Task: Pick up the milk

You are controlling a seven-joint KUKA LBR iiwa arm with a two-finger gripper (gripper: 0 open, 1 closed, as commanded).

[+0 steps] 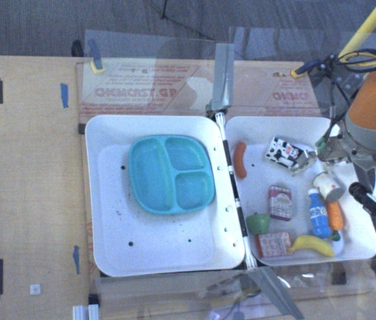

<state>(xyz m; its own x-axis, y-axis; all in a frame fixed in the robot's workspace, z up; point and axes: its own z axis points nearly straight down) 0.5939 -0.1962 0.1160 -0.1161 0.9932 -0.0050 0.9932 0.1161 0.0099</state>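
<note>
Beneath the camera, your wooden worktop point(28, 199) carries two shallow white bins side by side, with a clear sheet and grey floor beyond them. Your pincer point(325, 153) sits over the right bin point(255, 129), and the milk point(284, 152), a small carton printed in black-and-white cow patches, lies on its side just beside the pincer, toward the left bin point(108, 245). Whether the two touch, I cannot tell, and you should not count on a grasp: nothing shows between the tips, and how far the pincer is spread cannot be made out.

Expect the carton to be light and probably a toy, with fairly stiff flat faces that may be somewhat slick. It lies tilted relative to the bin walls, so take it across the two long flat faces near its middle, not on the gabled end, where it would likely twist out. A light thing like this may skid on the smooth bin floor if one tip arrives first.

Your arm comes in over the right bin's outer edge, its orange band point(375, 102) above the grey wrist, bent downward toward the carton. On the pincer's near side lie a blue bottle point(319, 213), a carrot point(335, 216), a banana point(312, 245) and a red can point(281, 202); a hot dog point(240, 160) lies beyond the milk. A blue divided plate point(172, 174) rests in the left bin.
</note>
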